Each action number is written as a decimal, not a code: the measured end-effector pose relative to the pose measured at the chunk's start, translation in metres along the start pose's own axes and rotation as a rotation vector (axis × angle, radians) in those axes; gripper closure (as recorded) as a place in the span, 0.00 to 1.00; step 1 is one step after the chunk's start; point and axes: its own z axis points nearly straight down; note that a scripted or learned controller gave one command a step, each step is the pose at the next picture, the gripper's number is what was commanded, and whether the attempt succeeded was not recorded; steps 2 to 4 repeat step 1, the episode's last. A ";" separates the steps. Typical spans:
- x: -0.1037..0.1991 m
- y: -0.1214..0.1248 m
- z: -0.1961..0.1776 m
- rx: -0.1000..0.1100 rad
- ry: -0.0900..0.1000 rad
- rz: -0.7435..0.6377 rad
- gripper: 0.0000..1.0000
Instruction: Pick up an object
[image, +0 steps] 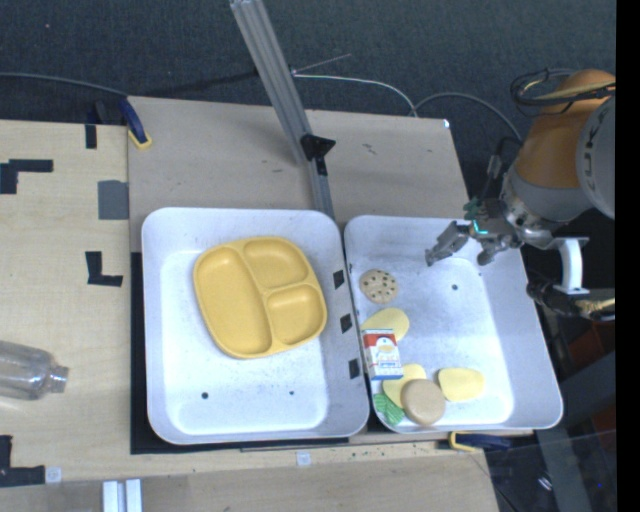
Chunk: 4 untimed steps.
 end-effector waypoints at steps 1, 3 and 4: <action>0.001 0.000 -0.010 0.000 0.001 -0.003 1.00; 0.001 0.000 -0.010 0.000 0.001 -0.003 1.00; 0.001 0.000 -0.010 0.000 0.001 -0.003 1.00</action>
